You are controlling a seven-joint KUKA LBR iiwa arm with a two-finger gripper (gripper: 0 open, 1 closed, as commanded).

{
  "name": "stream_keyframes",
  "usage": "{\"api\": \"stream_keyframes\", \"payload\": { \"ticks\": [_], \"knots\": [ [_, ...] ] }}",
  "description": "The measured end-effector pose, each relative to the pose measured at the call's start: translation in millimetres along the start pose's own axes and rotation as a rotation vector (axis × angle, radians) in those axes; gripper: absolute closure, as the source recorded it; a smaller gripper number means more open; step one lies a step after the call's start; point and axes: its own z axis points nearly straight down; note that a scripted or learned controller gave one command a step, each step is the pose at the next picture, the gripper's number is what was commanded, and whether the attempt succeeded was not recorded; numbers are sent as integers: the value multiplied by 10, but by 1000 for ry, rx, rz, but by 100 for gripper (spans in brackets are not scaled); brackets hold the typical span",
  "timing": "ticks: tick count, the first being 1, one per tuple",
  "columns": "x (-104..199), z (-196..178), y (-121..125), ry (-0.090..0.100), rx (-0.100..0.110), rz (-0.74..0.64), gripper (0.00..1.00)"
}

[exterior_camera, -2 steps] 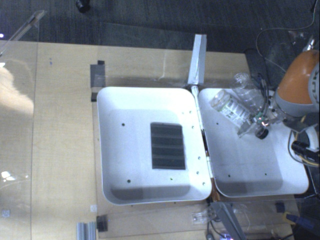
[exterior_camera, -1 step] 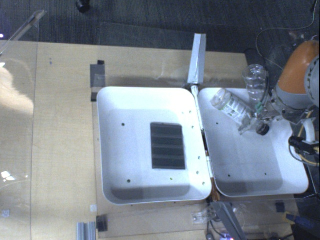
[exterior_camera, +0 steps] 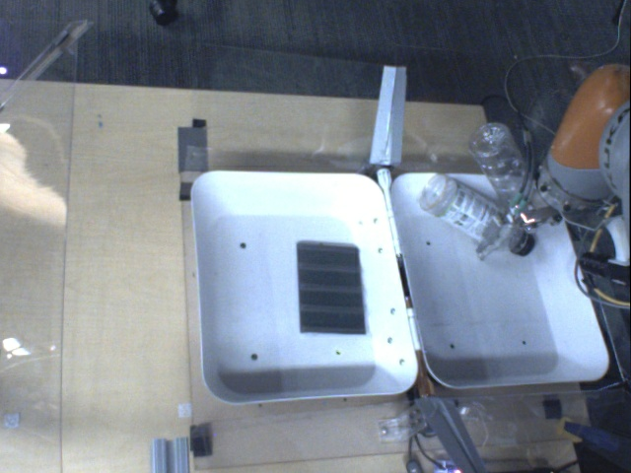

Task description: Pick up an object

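Observation:
A clear plastic bottle point(exterior_camera: 456, 206) lies slanted in the back of the right bin point(exterior_camera: 513, 333), cap end toward the upper left. My gripper point(exterior_camera: 515, 229) hangs at the bottle's lower right end, touching or nearly touching it. A second clear bottle point(exterior_camera: 494, 153) stands at the bin's back edge, just above the gripper. A dark ribbed rectangular block point(exterior_camera: 330, 287) lies flat in the middle of the left bin point(exterior_camera: 227, 264). The arm with its orange band point(exterior_camera: 584, 116) reaches in from the right.
A grey upright post point(exterior_camera: 388, 116) stands at the back between the bins. Cables point(exterior_camera: 601, 264) run along the right bin's right side. Clear plastic scraps and brackets point(exterior_camera: 424, 430) sit below the bins' front edge.

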Motion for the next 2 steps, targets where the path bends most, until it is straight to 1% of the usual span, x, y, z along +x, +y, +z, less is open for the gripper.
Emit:
{"api": "stream_keyframes", "payload": {
  "ticks": [1,2],
  "knots": [
    [117,-36,-90,21,19,171,0],
    [-28,-14,12,1,11,94,0]
  ]
}}
